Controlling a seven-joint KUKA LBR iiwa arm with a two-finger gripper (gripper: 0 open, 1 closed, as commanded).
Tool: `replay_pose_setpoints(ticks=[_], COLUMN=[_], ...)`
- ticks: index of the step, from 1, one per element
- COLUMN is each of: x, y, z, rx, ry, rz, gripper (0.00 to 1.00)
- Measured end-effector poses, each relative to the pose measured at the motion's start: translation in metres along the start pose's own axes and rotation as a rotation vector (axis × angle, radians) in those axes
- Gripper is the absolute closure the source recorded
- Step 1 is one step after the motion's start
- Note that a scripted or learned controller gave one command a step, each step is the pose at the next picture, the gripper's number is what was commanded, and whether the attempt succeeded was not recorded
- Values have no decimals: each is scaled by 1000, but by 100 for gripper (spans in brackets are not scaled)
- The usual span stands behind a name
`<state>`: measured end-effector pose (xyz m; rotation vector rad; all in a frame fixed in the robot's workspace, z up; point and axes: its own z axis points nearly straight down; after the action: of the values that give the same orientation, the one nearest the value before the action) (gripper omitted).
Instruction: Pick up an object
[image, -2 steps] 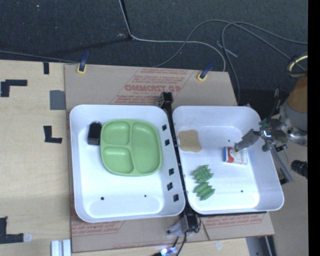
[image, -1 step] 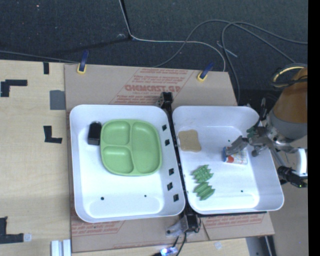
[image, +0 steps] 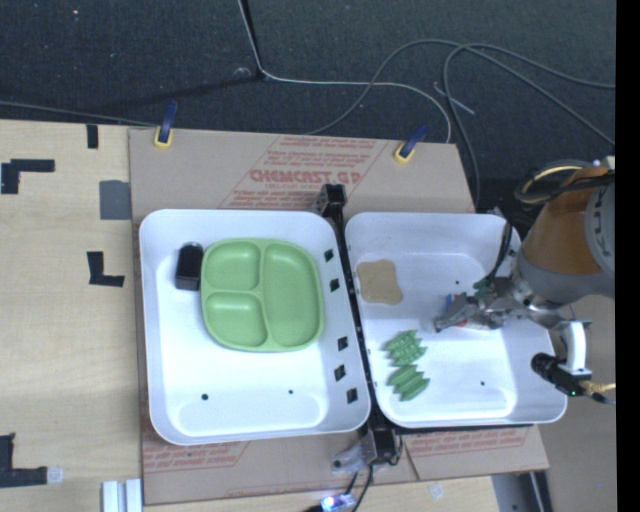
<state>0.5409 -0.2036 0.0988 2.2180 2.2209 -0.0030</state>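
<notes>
end effector: mine (image: 445, 322), low in the right white bin (image: 440, 235), can't tell its state tbh
target: green leafy pieces (image: 405, 363) just beside it, bench-front side
progress: nothing picked up yet

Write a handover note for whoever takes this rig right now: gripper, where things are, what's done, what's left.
Gripper: low over the right bin, nothing between its fingers; open or shut unclear.
Right bin: tan flat piece at upper left, two green pods at lower left, both apart from the gripper.
Left bin: green divided plate, small black object against its left edge.
Done: no pick yet.
Left: grasp and lift one object.
</notes>
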Motion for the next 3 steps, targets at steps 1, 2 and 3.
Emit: replay_pose_setpoints(ticks=[1, 2, 3], x=[-1, -7, -7], y=[2, 7, 9], z=[-14, -74, -128], rx=[-5, -4, -4], ry=[-1, 2, 2], rz=[0, 0, 0], gripper=[100, 100, 100])
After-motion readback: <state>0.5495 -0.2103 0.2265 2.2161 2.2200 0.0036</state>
